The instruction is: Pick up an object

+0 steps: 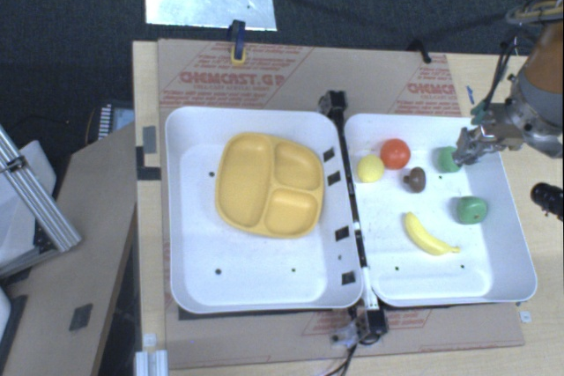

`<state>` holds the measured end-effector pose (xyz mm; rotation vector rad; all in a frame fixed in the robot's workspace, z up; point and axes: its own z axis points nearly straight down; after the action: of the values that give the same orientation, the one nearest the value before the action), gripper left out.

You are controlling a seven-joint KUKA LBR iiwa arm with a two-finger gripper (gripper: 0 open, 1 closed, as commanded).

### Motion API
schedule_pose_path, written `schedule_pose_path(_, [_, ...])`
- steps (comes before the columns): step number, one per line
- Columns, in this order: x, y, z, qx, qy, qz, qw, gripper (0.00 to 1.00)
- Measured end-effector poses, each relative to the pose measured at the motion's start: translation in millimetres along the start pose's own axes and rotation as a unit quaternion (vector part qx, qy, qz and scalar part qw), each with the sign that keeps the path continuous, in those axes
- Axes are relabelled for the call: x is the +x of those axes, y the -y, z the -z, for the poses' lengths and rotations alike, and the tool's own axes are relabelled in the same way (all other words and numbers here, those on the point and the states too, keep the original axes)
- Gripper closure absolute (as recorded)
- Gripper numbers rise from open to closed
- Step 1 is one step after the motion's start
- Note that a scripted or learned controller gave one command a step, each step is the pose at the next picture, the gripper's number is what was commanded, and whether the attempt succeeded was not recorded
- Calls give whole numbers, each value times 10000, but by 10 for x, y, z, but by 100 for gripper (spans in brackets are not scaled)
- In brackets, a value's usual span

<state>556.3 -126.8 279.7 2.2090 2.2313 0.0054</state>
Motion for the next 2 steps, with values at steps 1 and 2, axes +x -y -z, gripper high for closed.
schedule_pose_path(1, [542, -156, 27, 0, -2, 3, 10000, 100])
schedule_pose_path(2, [1051, -342, -164, 12, -3, 0, 10000, 100])
